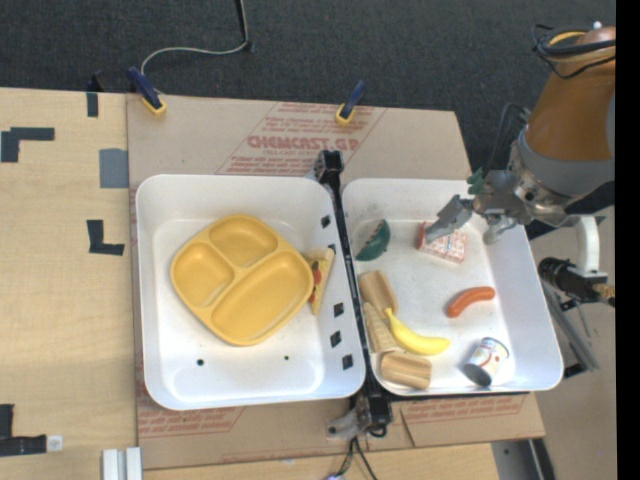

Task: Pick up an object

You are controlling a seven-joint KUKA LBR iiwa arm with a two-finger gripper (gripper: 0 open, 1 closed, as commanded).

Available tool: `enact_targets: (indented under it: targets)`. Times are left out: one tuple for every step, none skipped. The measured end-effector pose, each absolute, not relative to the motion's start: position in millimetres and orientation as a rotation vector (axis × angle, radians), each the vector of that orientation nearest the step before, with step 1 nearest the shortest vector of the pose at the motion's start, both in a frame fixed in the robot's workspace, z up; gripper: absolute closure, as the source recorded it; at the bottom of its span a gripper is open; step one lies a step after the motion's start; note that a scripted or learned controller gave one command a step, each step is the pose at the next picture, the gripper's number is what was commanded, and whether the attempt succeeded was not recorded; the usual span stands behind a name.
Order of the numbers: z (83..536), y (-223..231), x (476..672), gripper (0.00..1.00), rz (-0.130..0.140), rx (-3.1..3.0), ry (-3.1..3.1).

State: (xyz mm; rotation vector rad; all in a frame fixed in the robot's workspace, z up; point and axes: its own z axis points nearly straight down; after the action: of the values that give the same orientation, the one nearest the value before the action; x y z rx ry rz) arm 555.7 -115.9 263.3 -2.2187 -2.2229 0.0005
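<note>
My gripper (473, 220) hangs over the upper right part of the right bin (530, 298), fingers spread open with nothing between them. Its left finger (452, 212) is just above a pink-and-white block (444, 245) lying on the bin floor. Lower in the same bin I see an orange-red sausage (470, 300), a yellow banana (416, 340), tan bread-like pieces (378, 306), a tan cylinder (405, 370) and a small grey-and-white can (487, 360). A dark green wedge (375, 238) lies by the divider.
The left bin (160, 358) holds a yellow divided plate (240, 278) and a small yellow-and-red item (320, 273) against its right wall. A black divider (340, 268) runs between the bins. Blue-and-yellow clamps (147, 91) hold the cardboard at the back.
</note>
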Motion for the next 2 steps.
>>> enact_targets:
  targets:
    - [121.6, -131.9, 564.5, 0.0, 0.003, -2.219, -2.219]
    - [86.2, -155.3, 557.3, 0.0, -0.003, -2.22, -2.223]
